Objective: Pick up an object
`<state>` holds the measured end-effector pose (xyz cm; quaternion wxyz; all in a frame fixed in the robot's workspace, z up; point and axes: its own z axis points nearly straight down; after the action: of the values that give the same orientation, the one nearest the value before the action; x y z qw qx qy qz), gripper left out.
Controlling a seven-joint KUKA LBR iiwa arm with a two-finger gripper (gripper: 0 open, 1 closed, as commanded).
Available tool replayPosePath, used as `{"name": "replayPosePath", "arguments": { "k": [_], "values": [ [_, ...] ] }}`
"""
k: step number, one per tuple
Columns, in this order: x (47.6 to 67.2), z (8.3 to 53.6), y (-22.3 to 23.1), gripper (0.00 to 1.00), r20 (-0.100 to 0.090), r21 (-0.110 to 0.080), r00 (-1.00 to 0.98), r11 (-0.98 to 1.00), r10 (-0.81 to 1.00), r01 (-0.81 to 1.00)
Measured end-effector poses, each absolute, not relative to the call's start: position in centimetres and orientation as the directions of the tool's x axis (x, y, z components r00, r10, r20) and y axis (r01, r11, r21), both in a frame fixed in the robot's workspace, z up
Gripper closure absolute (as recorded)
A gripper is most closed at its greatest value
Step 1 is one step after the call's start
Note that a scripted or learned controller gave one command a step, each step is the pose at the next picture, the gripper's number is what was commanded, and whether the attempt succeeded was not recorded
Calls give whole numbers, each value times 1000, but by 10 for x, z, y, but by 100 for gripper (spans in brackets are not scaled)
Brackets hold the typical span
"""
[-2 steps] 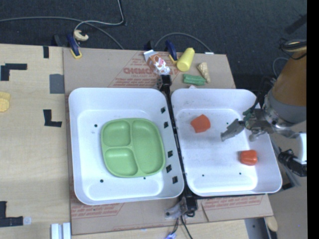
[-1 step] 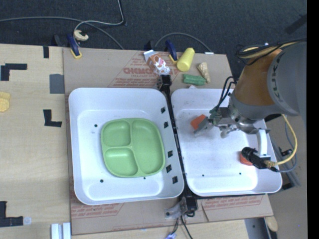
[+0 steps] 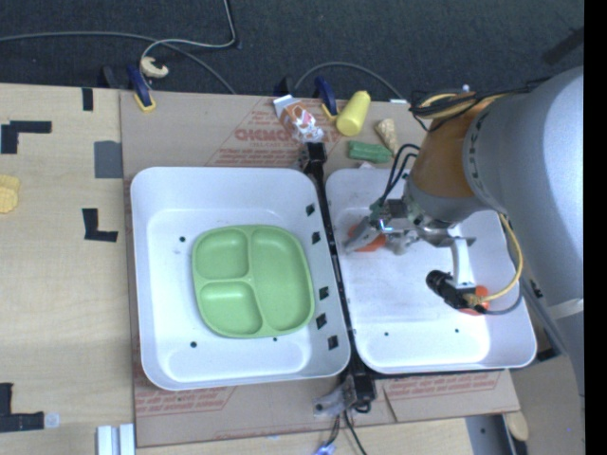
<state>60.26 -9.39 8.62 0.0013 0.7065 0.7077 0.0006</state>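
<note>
**A small orange piece under the jaws**

We see the gripper low in the right bin, by its left wall, over a small orange object. We cannot tell how the jaws stand. We judge it light, rigid and slippery; take it across its narrow width.

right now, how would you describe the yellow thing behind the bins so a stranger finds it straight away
Start at the right white bin and look past its far rim onto the brown cardboard. The yellow object lies there, tilted, above a small green piece. It is the one bright yellow, rounded item in that cluster.
</note>
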Motion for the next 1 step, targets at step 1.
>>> {"name": "replayPosePath", "arguments": {
  "k": [1],
  "values": [
    [637,86,-107,0,-1,4,-2,2,1000,1000]
  ]
}}
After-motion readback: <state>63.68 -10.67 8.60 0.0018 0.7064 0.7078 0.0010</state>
